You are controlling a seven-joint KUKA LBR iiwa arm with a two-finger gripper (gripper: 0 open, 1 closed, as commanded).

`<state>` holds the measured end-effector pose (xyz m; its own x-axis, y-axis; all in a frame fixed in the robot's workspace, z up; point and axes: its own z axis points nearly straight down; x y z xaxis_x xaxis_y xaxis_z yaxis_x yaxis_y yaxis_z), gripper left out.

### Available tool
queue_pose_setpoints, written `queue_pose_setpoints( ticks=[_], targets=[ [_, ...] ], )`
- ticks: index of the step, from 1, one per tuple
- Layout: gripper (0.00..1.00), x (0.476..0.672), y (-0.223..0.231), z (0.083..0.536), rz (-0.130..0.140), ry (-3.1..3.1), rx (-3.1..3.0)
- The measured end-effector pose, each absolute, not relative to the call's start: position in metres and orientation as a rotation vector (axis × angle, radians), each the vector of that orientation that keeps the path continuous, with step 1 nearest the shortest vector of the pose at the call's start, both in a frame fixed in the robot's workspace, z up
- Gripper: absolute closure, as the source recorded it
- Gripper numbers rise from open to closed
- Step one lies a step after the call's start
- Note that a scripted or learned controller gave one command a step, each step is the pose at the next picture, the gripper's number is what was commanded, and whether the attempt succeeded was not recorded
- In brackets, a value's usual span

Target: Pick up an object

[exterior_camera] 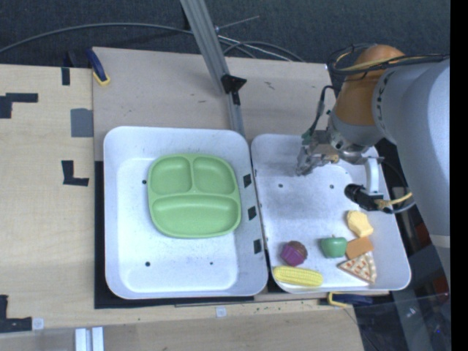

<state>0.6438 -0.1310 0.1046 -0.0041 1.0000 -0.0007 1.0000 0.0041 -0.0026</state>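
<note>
Observing end effector (307, 161) at far end of right bin (281, 196), grip state indeterminate; I judge pick not started, toy corn (297, 276) at near rim untouched.

No text, label, brand, number or sign can be read anywhere in the camera view. The black tape pieces (71, 172) stuck on the pale wooden bench top (44, 232) form plain angular shapes, not letters. The green divided plastic plate (194, 195) in the left shallow white bin (121, 269) carries no print, and the toy foods in the right shallow white bin (292, 189) bear no marking that can be made out.
</note>
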Motion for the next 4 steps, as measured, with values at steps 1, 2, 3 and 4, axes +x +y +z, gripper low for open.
queue_pose_setpoints(
  ticks=[1, 2, 3, 4],
  targets=[
    [1.00, 0.642, -0.128, 0.148, -0.003, -2.225, -2.221],
    [1.00, 0.649, -0.124, 0.193, -0.004, -2.227, -2.220],
    [1.00, 0.648, -0.130, 0.238, -0.004, -2.226, -2.222],
    [1.00, 0.648, -0.129, 0.261, -0.002, -2.224, -2.220]
  ],
)
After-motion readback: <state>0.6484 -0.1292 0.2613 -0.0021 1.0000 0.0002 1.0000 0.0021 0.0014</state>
